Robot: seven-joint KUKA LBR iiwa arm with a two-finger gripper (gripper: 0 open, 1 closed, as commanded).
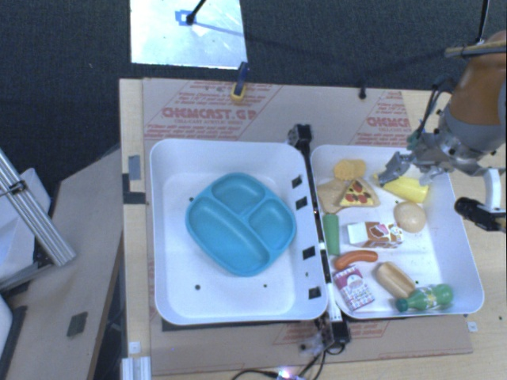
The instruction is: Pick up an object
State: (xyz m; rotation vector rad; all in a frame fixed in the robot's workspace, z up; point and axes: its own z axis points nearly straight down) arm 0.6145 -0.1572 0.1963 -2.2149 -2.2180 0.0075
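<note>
1. Overhead, the gripper [402, 167] hung above the far part of the right bin [459, 252], its grey wrist and orange band reaching in from the right edge.
2. Its fingers [391, 170] looked spread apart, with nothing caught between them, so no object was held.
3. A yellow toy [408, 188], perhaps a banana or corn cob, lay just beside and below the fingertips; I judged it the likeliest target, being the nearest thing to the tool.
4. Other toy food crowded the same bin: a yellow piece [349, 169] at the far side, a pizza slice [353, 194] near it, a pale egg-like piece [409, 216], a small carton [376, 233], a green stick [331, 233] along the left wall, a sausage [356, 259], a red packet [355, 287], a bread roll [394, 278] and a green bottle [425, 297] lying on its side at the near edge.
5. Such crowding probably explained the tool's place at the bin's looser far corner, where fingers could come down without nudging neighbours.
6. The left bin [170, 212] held a blue divided plate [240, 222], lying flat, well apart from the arm.
7. By my reading, the pick had not yet been made; descending and closing remained.
</note>
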